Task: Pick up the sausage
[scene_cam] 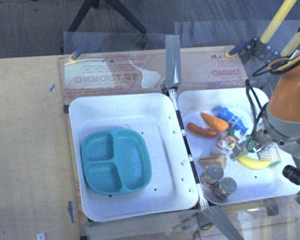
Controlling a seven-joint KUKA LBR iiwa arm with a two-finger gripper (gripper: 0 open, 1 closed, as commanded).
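Sausage (202, 131): lay in right bin (279, 184), beside carrot (214, 120). Claw (243, 147): hovered near banana (253, 162); open or closed, cannot tell.

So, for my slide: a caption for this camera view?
Gripper hovers above the banana in the right bin, away from the sausage.
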